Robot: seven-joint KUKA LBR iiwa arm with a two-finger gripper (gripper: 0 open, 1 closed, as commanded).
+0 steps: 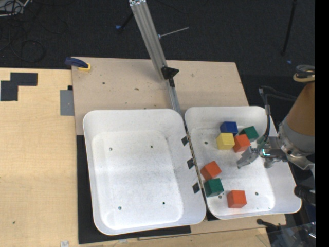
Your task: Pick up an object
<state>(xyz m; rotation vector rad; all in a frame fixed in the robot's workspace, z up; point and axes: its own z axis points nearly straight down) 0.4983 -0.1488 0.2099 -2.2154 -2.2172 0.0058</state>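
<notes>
Approach step: gripper (250,157) sat low in the right bin (280,199), jaws apparently parted and holding nothing, just beside the orange cube (241,142) in the top cluster; next move likely needed centring before closing.

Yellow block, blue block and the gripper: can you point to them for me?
Yellow cube block (225,141), camera view, middle of its top face.
Blue cube block (229,127), camera view, its top face.
Gripper (245,160), camera view, between its fingertips.
</notes>
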